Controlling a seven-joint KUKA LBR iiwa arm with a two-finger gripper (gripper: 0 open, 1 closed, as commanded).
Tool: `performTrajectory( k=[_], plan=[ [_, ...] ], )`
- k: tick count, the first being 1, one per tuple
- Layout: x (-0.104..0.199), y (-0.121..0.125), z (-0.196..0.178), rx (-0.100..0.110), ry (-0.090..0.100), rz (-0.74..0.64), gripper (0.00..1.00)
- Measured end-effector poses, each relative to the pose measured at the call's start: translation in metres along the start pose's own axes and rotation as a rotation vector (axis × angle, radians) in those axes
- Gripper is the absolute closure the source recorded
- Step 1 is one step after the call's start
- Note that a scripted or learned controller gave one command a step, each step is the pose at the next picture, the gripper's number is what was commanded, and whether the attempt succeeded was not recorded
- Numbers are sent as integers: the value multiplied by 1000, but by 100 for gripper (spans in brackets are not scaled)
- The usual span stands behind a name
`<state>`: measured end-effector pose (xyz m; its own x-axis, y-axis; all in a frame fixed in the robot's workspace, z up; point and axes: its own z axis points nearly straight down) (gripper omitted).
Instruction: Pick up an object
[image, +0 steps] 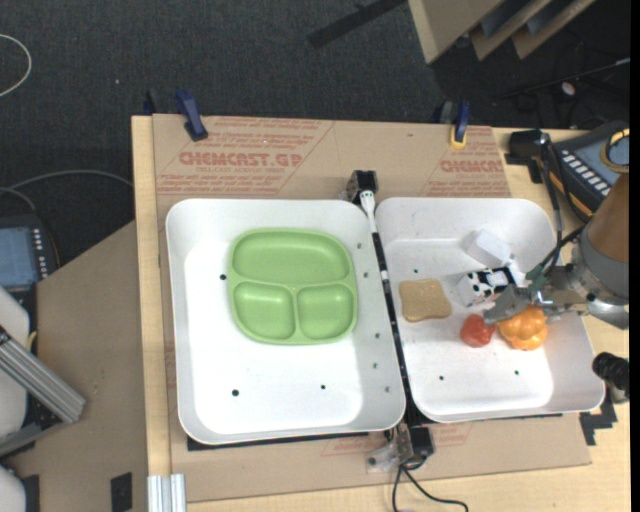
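The arm enters from the right edge, where most of its body is cut off, and its gripper (512, 300) is hard to read: the dark tips lie low over the right bin (440, 385), in a tight cluster of objects, and whether they are apart or together cannot be told. Nothing can be seen clearly clamped between them.

Taking the right bin as the landmark: toward its near right part lies an orange-yellow object (526, 329), soft-edged and partly overlapped by the gripper, which seems to touch its upper left side. Just left of it sits a small red object (477, 331). At the bin's middle left lies a tan slice like toast (424, 299), flat. Behind the gripper sits a black-and-white item (484, 285), its shape unclear, and farther back a pale white block (489, 244), barely distinct from the bin floor.

Left of this bin, in the left bin (200, 380), rests a green divided plate (292, 285). Both bins sit on the cardboard-covered surface (250, 150).
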<state>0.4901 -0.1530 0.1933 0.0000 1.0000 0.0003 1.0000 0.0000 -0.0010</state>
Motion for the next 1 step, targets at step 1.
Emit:
performTrajectory(
  k=[1],
  plan=[
    [-18, 11, 86, 3, 2, 1, 0]
  ],
)
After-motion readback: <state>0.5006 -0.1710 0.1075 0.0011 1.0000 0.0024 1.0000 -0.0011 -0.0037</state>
